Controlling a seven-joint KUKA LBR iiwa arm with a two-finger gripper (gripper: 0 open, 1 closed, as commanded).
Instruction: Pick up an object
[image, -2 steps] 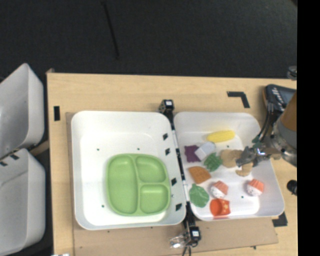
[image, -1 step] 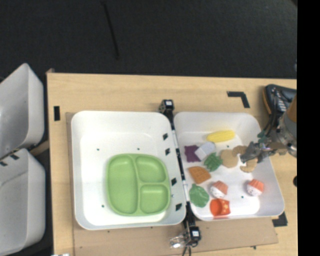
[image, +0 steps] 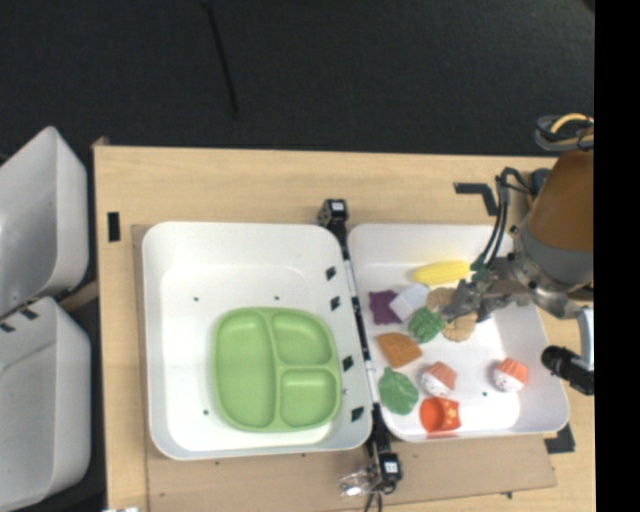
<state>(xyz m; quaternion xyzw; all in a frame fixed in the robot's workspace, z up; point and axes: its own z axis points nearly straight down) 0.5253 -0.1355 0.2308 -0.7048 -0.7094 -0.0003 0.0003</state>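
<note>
— Claw (image: 462, 303) first: where is it?

— Mine is low in the right bin (image: 520, 410), just right of the green leafy piece (image: 425, 324), which I take as my landmark. I cannot tell how far apart my fingers are, nor whether anything sits between them (the dark wrist hardware blurs over them).

— What lies round that leafy piece?

— Up and right of it, the yellow banana-like piece (image: 441, 272). Touching its upper left, a pale lilac block (image: 408, 299), and left of that a purple piece (image: 383, 305). A tan round thing (image: 457, 327) sits just right of it, under my claw. Below-left lies an orange wedge (image: 399, 348), and lower still a second green piece (image: 397, 390).

— And further down?

— Below it, a red cup-like piece (image: 440, 414) and a small red-and-white item (image: 437, 378); another like it (image: 509, 374) lies well right. Far left, in the other bin (image: 165, 330), rests a green divided plate (image: 275, 369).
</note>
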